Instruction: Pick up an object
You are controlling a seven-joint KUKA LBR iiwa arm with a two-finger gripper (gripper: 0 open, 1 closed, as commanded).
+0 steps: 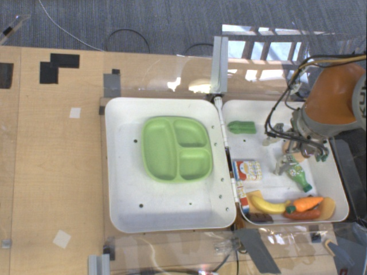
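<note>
While the green plate [176,149] lies in the left bin [123,211], the claw [291,159] hangs in the bin right of it, seemingly touching a green bottle [299,176]. Whether it grips, I cannot tell.

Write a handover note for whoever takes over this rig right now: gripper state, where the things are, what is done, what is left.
Gripper: low in the right bin, right above the green bottle; a hold cannot be confirmed.
Right bin: green block at the back, small carton by the left wall, banana, carrot and a dark item under them along the front.
Left bin: divided green plate.
Done: arm is positioned over the bottle.
Left: nothing is lifted yet; secure a grasp and raise an object out of the bin.
</note>
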